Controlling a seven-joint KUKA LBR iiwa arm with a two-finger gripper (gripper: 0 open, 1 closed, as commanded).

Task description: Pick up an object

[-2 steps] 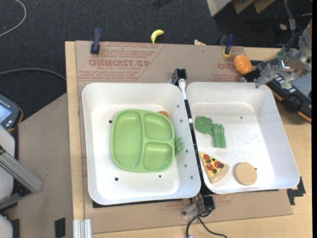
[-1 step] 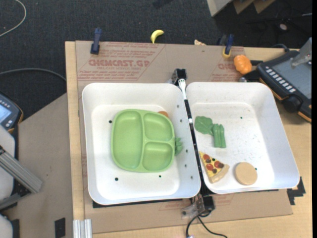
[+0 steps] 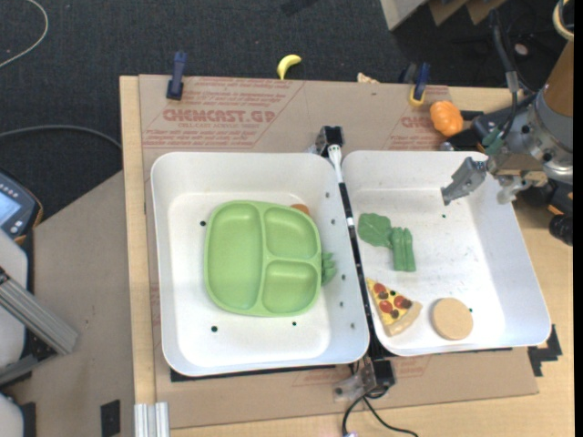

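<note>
Table [image 3: 273, 107]: brown board surface bearing two shallow white bins side by side; blue clamps at its far edge
Left bin [image 3: 173, 244]: white; holds the green plate, with a small green item and a sliver of orange showing at the plate's right edge
Right bin [image 3: 510, 271]: white; holds the broccoli, the pizza slice and the cookie; the hand hangs over its far right corner
Arm [image 3: 556, 107]: grey; enters from the right, above the far right corner of the right bin
Green plate [image 3: 264, 258]: three compartments; lies flat in the middle of the left bin
Hand [image 3: 478, 178]: over the far right part of the right bin; one grey finger [image 3: 463, 180] points down and left; nothing seen between the fingers; cannot tell whether it is open or closed
Broccoli [image 3: 387, 239]: green; lies in the left middle of the right bin, well apart from the hand
Pizza slice [image 3: 393, 306]: toy wedge at the near left corner of the right bin
Cookie [image 3: 452, 319]: tan disc, just beside the pizza slice on its right
</note>
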